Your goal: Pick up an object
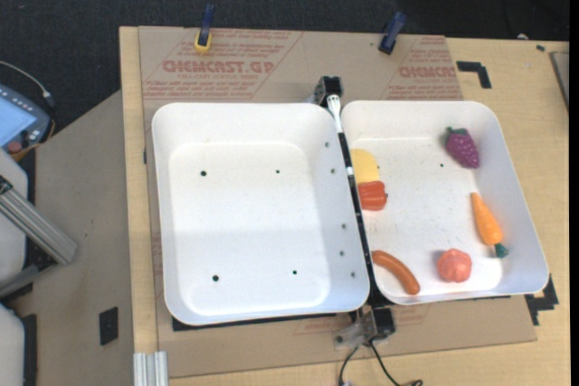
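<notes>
White bins sit side by side on the bench: the left bin (244, 212) and the right bin (434, 203). From the right bin's centre, grapes (461, 146) lie at one o'clock, carrot (487, 224) at four, tomato (454, 265) at five, sausage (396, 271) at seven, pepper (372, 194) with banana (364, 164) at nine.

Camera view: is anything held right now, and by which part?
Nothing is seen held. The grapes, carrot, tomato, sausage and the yellow and red pieces all lie loose in the right bin.
</notes>
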Tool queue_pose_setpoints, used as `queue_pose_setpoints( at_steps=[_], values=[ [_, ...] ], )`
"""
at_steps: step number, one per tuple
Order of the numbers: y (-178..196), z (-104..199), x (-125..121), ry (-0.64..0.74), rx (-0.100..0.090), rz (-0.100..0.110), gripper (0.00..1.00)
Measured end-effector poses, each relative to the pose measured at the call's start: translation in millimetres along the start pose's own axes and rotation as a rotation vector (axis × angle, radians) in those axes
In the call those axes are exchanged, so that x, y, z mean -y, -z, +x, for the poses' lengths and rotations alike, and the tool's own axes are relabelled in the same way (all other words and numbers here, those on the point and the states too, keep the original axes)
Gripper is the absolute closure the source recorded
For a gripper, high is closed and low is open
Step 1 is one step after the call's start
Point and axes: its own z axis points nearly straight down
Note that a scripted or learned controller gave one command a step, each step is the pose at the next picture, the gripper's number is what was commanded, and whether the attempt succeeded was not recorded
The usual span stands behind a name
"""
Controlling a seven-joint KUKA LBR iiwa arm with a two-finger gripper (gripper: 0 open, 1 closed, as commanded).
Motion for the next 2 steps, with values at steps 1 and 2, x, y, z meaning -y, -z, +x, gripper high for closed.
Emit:
queue_pose_setpoints(
  at_steps=[1,2],
  values=[
    [1.3,-3.3,-5.0,-0.001,0.0,0.0,1.0],
    [13.1,-2.4,-5.2,0.0,0.002,-0.006,1.0]
  ],
)
